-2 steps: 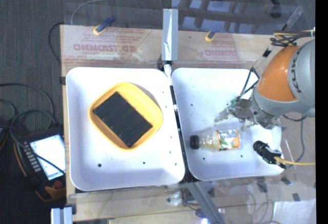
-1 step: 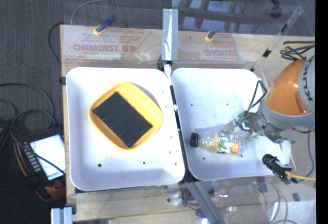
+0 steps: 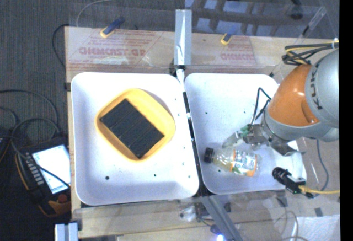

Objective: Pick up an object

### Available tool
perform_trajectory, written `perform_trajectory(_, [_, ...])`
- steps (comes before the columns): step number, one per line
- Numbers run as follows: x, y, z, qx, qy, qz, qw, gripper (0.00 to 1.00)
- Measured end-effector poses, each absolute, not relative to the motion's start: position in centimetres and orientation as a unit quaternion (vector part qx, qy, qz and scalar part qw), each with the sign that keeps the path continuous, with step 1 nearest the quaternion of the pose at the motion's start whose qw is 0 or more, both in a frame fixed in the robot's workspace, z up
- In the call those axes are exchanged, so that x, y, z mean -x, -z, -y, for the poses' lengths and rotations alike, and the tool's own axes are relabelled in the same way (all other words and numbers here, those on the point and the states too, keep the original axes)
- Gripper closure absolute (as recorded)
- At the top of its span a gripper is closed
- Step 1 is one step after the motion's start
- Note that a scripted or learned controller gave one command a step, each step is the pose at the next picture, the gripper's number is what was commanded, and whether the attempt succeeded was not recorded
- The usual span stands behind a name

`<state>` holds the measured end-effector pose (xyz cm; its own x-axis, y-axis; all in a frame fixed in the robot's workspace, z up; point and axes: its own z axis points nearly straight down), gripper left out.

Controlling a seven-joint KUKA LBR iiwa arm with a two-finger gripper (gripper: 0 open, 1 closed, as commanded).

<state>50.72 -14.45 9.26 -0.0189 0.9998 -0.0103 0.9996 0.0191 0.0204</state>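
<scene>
– Bottle (image 3: 234, 160): where does it lie?

– In the right bin (image 3: 220, 82), on its side, near the front wall. It is clear plastic with something pale yellow inside and a label in orange and green. Its dark cap (image 3: 208, 154) points toward the wall shared with the left bin (image 3: 88, 179).

– And the gripper (image 3: 249, 136)?

– It hangs over the right bin, just beside the bottle's far end, the end away from the cap. The grey arm (image 3: 298, 105) with its orange band reaches in from the right and covers that bin's right side.

– Does it have the bottle?

– I cannot tell. The view does not show whether the gripper is spread or closed, nor whether it touches the bottle. The bottle rests on the bin floor.

– What lies in the left bin?

– A shallow yellow dish (image 3: 165, 116), set at a slant near the middle, with a flat black square pad (image 3: 132, 128) lying inside it. Both are well apart from the bottle.

– Anything else on the tabletop (image 3: 110, 52)?

– Behind the bins a pale upright post (image 3: 182, 41) stands on the line between them. Two small blue-and-yellow clips lie there too, one (image 3: 112, 27) behind the left bin and one (image 3: 226, 38) behind the right.
</scene>
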Motion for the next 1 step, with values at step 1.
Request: perform_trajectory(1, [-49.02, -9.27, 10.97, -0.687, -0.0047, -0.726, 0.011, 0.0])
